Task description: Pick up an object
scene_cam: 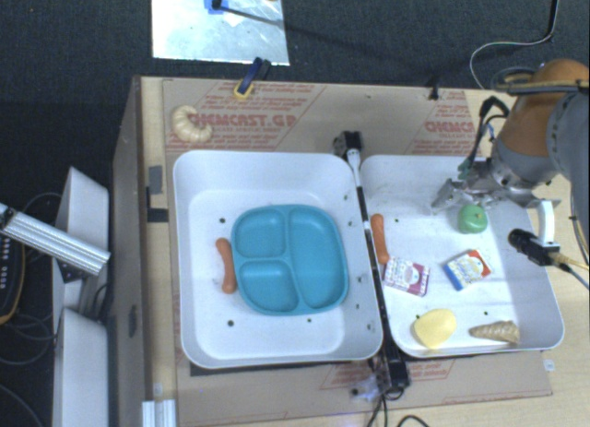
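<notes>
Nearest the camera in the right bin (553,324), a pale cone-shaped shell (495,330) lies flat with its long axis running left to right, a yellow lemon-like toy (435,326) just beside it to the left; a little farther back sit a small pink-and-white packet (406,276) and a blue, red and white carton (466,268), with an orange sausage-shaped toy (379,237) lying lengthwise against the divider between the bins; in the left bin (198,222) a blue divided tray (289,258) rests with a second orange sausage toy (225,265) just beside its left edge; farther still, toward the far right of the right bin, a green apple-like toy (473,219) sits on the white floor, and the gripper (468,191) of the grey arm hangs just beyond it, its fingers spread apart and grasping nothing; the green toy lies immediately on the near side of the fingertips, close to them but not between them, so it looks the likeliest target for the pick, and the judgement is that the coming move turns on a short shift toward the camera and down to bring the open fingers astride it; the toy being roundish, no long axis dictates the wrist's turn.
</notes>
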Controlling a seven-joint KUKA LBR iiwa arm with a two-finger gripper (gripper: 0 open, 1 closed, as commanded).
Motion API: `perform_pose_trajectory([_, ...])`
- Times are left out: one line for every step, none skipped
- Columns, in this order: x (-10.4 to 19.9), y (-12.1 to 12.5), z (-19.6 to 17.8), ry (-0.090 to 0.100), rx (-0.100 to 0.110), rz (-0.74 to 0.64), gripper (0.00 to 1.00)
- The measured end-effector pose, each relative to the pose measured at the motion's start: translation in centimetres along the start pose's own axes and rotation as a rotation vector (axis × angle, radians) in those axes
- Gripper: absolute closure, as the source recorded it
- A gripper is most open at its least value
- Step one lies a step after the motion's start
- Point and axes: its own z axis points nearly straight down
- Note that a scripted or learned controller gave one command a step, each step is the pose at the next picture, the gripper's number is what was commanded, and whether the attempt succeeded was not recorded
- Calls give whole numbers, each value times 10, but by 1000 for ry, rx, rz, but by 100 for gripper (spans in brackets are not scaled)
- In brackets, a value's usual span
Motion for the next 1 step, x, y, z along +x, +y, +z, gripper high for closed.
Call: perform_pose_trajectory([-6, -25, 0, 0, 1, 1, 0])
